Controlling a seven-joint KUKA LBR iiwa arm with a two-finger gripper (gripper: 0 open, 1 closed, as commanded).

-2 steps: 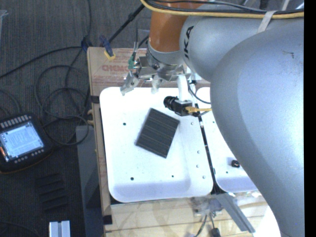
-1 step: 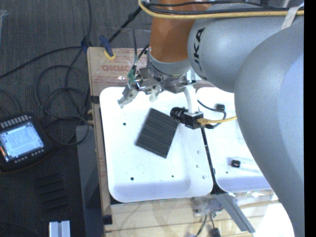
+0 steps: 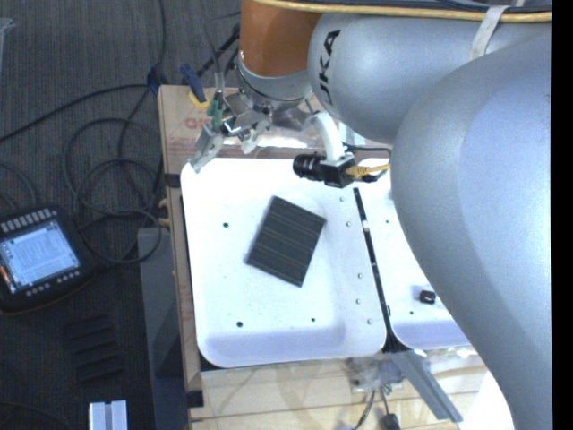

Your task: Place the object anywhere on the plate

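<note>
dark ribbed plate (image 3: 286, 240), white bin (image 3: 224, 330)

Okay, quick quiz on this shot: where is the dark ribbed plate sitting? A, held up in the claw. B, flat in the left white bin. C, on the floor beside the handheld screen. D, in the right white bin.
B: the dark ribbed plate lies flat on the floor of the left white bin, apart from the claw near the bin's far edge.

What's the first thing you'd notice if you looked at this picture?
The huge grey robot arm fills the right side, with an orange band above its wrist at the top. Next comes the dark ribbed plate, lying alone in the middle of the left white bin.
</note>
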